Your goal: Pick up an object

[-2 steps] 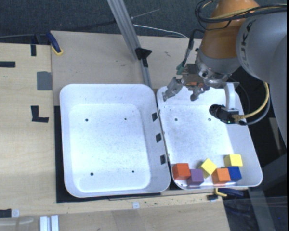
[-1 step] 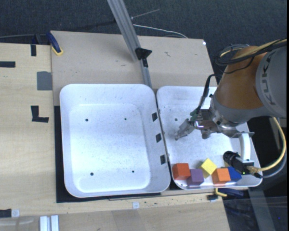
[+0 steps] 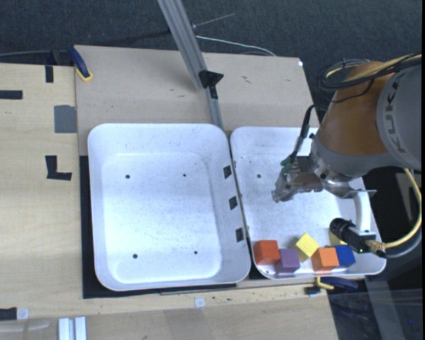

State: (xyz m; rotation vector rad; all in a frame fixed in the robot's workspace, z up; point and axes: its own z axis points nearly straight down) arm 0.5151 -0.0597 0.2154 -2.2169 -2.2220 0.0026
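Observation:
My gripper (image 3: 282, 193) hangs over the middle of the right bin (image 3: 258, 154), well above the blocks. Along that bin's near edge sit several small blocks: a red-orange one (image 3: 266, 251), a purple one (image 3: 289, 260), a yellow one (image 3: 307, 245), an orange one (image 3: 326, 258) and a blue one (image 3: 345, 256). I see nothing between the fingers, and the view is too small to show how they stand.
The left bin (image 3: 156, 204) lies beside the right one, sharing a raised middle rim. A slanted metal pole (image 3: 188, 41) crosses the bench behind the bins. My arm's orange band and wrist cover the right bin's far right side.

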